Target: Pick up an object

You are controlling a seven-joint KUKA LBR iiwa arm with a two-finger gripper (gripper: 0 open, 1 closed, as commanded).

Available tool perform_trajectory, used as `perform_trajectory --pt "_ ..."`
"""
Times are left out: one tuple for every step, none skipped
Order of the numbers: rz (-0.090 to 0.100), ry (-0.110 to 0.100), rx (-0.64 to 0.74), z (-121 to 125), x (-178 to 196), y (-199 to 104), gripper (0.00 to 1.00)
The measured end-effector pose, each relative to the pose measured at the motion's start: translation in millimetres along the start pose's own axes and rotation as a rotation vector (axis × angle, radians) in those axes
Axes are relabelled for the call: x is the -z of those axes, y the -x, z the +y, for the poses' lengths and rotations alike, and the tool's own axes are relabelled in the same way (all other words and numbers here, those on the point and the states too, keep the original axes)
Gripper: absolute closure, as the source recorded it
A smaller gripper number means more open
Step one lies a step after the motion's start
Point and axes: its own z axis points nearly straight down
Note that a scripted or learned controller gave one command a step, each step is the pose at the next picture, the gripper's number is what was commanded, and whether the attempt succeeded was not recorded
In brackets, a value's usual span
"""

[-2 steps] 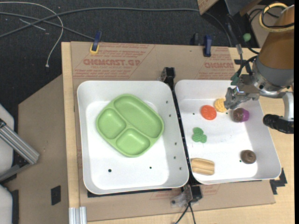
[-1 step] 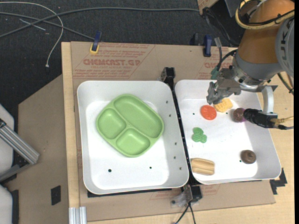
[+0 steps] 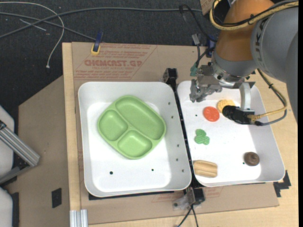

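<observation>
The right bin (image 3: 265,141) holds an orange-red round piece (image 3: 211,114), a yellow piece (image 3: 226,104) partly hidden by the arm's black fitting, a green clover-shaped piece (image 3: 202,137), a tan bread-like block (image 3: 205,168) and a brown round piece (image 3: 251,159). My gripper (image 3: 199,94) hangs over the bin's upper left part, up and to the left of the orange-red piece. Nothing shows between its fingers.
The left bin (image 3: 94,174) carries a green divided plate (image 3: 132,126). A black clamp (image 3: 170,75) sits at the top of the divider between the bins. Both bins rest on cardboard (image 3: 118,60). Cables lie on the dark floor beyond.
</observation>
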Motion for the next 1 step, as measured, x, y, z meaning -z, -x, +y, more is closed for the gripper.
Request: perform_trajectory --pt "0.001 0.000 0.000 16.1 -13.8 -49.5 1.00"
